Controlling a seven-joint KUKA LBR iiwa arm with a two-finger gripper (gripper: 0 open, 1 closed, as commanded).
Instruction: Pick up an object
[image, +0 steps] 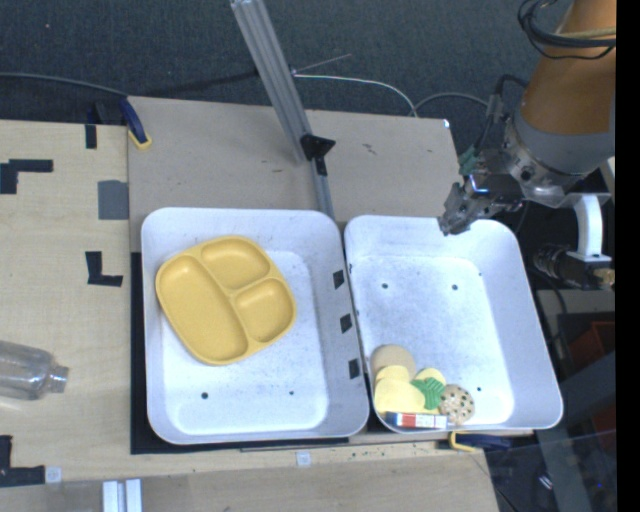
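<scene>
Claw (455, 222) over right bin's (500, 300) rim

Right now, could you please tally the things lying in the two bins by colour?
Left bin:
Yellow: 1, the divided plate.

Right bin, all piled in the near left corner:
Pale yellow or tan: 2 round pieces.
Green: 1 piece.
Speckled: 1 disc.
Red and white: 1 tube.

Total: 6.

A pale wooden bench (230, 160) bears two shallow white plastic bins, left (240, 400) and right (500, 300), side by side, with a clear plastic bottle (28, 370) at its left edge.
</scene>
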